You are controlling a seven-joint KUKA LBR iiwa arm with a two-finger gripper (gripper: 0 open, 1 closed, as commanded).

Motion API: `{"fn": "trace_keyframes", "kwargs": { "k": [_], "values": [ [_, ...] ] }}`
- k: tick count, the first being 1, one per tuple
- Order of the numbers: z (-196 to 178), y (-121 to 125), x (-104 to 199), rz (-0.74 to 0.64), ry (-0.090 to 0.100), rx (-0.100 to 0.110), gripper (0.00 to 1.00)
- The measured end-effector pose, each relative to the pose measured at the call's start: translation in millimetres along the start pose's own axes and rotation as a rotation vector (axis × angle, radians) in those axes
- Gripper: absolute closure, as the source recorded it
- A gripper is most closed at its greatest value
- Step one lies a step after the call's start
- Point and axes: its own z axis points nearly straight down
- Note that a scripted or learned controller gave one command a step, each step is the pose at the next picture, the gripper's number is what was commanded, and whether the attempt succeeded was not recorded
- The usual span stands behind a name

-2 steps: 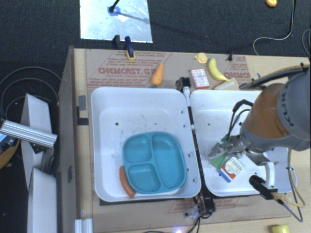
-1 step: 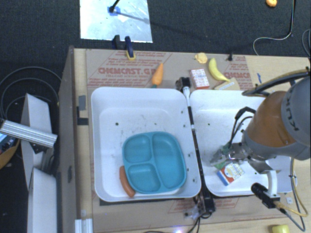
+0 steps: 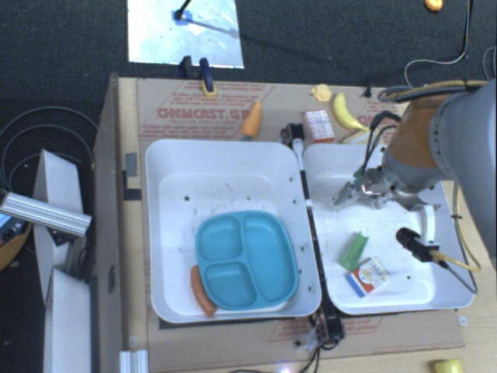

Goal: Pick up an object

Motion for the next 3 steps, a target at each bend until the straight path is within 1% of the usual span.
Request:
{"fn": "trace_keyframes", "kwargs": {
  "k": [1,2,3],
  "values": [
    [1.5,-75.9,29.2,0.006,0.006,0.019,0.00],
    [-9.8,-71.2,27.9,0.005,0.004,0.010,1.00],
    [-105.1,-13.0,101.2,-0.006,0.006,-0.002,1.00]
  ]
}}
